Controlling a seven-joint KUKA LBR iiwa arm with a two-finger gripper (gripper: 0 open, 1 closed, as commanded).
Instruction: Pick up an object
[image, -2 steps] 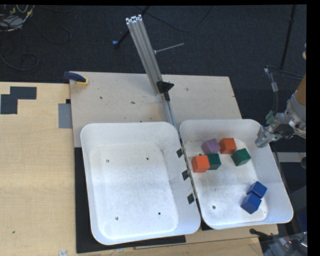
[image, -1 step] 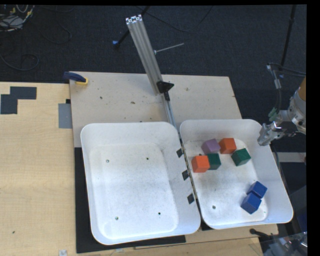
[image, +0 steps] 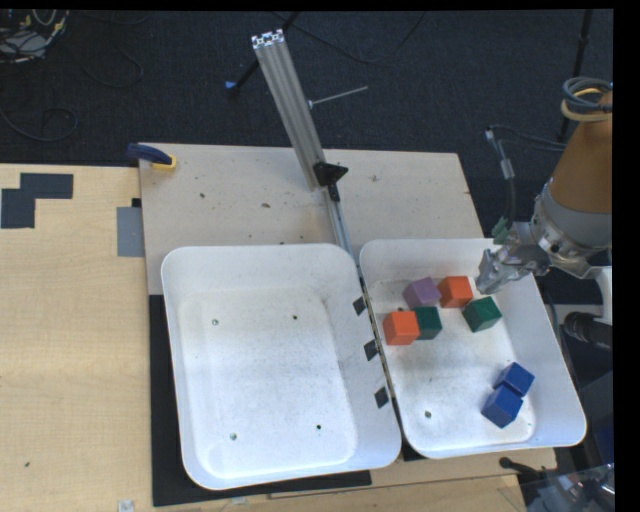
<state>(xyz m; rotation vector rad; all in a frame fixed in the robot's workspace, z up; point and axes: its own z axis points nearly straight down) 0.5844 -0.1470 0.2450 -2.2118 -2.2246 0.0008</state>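
Several small blocks lie in the right bin (image: 560, 420): a purple one (image: 422, 292), an orange one (image: 456, 290), another orange one (image: 401, 327) touching a dark green one (image: 428, 322), a green one (image: 482, 313), and two blue ones (image: 516, 379) (image: 502, 406) near the front right. My gripper (image: 490, 278) hangs over the bin's far right part, just above and right of the green block and beside the orange one. Nothing shows between its fingers.
The left bin (image: 190, 270) sits beside the right one, with black clips (image: 366, 330) along the shared edge. A slanted aluminium post (image: 295, 110) rises behind the bins. A blue-and-yellow clamp (image: 152, 155) lies at the bench's far left corner.
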